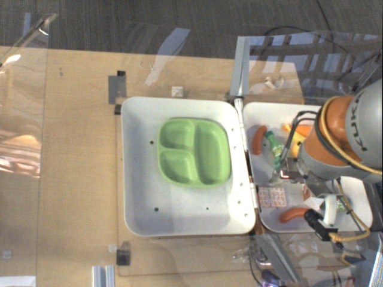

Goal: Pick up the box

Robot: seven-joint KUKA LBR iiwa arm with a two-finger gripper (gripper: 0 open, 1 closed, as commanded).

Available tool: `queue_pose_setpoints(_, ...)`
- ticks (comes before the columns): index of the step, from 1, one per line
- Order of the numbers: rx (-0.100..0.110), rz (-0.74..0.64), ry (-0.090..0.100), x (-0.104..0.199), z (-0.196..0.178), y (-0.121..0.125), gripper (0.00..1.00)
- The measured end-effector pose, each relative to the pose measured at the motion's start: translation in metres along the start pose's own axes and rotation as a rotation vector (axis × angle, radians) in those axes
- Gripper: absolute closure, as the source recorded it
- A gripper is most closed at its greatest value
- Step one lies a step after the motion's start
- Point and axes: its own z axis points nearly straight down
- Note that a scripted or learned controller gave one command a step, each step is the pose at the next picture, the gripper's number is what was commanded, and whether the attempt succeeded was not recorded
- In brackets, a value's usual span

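Arm [344,139]: mine — it hangs over the right bin [353,220].
Gripper: hidden under my wrist; state, I cannot tell.
Box [272,196]: flat, patterned, at the bin's left wall.
Risk: the sausage [293,214] just beside it — I might nudge it.

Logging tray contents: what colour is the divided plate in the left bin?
Light green, seen in the camera view: the divided plate sits in the left bin.

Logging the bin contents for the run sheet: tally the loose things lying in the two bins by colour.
Green: 2, the divided plate and a small green item
Red-orange: 2, sausage-like pieces
Patterned pink-and-white: 1, the box
Total: 5 in plain sight; the arm covers part of the right bin.
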Motion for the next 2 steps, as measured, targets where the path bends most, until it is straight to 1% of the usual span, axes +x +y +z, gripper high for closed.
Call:
queue_pose_setpoints(1, 0.002, 0.0, 0.0, 0.0, 0.0, 0.0, 0.0)
queue_pose_setpoints(2, 0.019, -0.063, 0.003, 0.002, 0.014, -0.008, 0.0)
